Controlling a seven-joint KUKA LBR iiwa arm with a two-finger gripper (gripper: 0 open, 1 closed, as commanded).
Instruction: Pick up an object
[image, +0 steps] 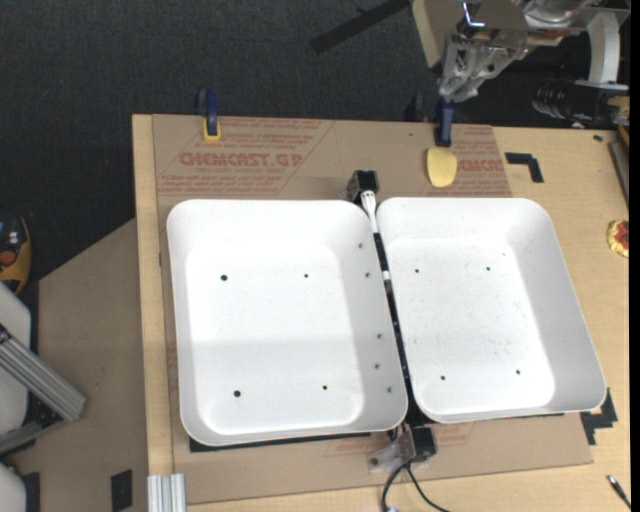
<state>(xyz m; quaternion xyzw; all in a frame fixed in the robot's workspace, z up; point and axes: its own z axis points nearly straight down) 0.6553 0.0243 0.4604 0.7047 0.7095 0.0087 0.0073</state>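
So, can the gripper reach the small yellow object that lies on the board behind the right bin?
Probably yes. The yellow object lies uncovered on the board beyond the right bin, and the gripper is just above it.

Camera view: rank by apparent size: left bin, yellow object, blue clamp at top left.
1. left bin
2. yellow object
3. blue clamp
The yellow object and clamp look close in size, so their order is unsure.
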